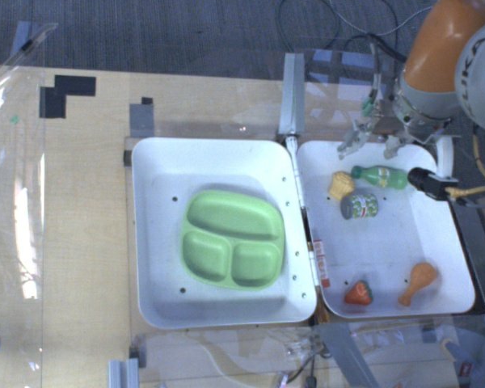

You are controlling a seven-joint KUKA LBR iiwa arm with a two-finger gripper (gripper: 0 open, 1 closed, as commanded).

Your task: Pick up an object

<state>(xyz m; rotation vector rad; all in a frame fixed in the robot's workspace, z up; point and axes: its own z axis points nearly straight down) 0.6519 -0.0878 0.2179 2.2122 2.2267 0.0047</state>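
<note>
Claw (369,138) spread open, gripping nothing, poised above far edge of right bin (461,241). Nearest candidate: green bottle (380,176), just below claw, lying on its side, long axis running left to right, cap end seemingly toward the left. Best approach: descend with fingers straddling the short width, across that axis, mid-body. Beside it, yellow piece (340,185) and small can (360,206) close by, so crowding likely. Farther out: drumstick (418,282), strawberry (357,293); green tray (231,238) in left bin (158,184).
</note>
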